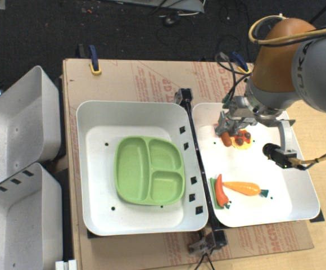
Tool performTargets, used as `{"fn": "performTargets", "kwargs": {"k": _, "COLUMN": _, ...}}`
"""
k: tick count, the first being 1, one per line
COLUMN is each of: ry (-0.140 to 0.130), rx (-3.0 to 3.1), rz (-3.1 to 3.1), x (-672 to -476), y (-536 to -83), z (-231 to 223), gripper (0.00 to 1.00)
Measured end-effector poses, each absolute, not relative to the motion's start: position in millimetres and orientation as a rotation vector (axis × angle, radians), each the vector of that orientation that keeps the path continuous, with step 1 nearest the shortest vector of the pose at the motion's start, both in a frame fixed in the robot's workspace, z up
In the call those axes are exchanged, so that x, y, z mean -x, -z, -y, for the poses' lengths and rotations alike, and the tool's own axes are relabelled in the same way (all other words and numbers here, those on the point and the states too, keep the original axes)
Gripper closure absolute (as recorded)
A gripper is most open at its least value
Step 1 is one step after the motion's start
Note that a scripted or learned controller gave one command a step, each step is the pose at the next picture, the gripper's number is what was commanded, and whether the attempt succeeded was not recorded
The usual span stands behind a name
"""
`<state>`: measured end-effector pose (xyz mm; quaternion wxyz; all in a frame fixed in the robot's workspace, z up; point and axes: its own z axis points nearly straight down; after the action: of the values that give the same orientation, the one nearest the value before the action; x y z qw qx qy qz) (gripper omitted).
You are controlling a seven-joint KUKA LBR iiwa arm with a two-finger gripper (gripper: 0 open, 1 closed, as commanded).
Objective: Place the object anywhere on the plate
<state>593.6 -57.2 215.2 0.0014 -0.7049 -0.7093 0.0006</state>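
Plate [149, 170]: light green, plain, three compartments, same shade all over. Bins: white; left bin [95, 128] has small black marks along the edge nearest the right bin [298, 204]. In the right bin, right of the plate: orange carrot [243, 188] with dark green tip, red-orange chilli [221, 192] with green stem. Farther back in that bin, small red and yellow pieces [236, 139]. Arm [298, 66]: grey with orange band. Bench [123, 80]: tan board, red print.
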Motion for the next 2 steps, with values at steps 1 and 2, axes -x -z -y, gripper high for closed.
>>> {"fn": "performTargets", "kwargs": {"k": 1, "ry": 0.000, "rx": 2.210, "rz": 2.228, "x": -588.8, "y": -210, "z": 2, "gripper": 1.00}}
{"fn": "performTargets", "kwargs": {"k": 2, "ry": -0.003, "rx": 2.211, "rz": 2.227, "x": -569.5, "y": -206, "z": -52, "gripper": 1.00}}
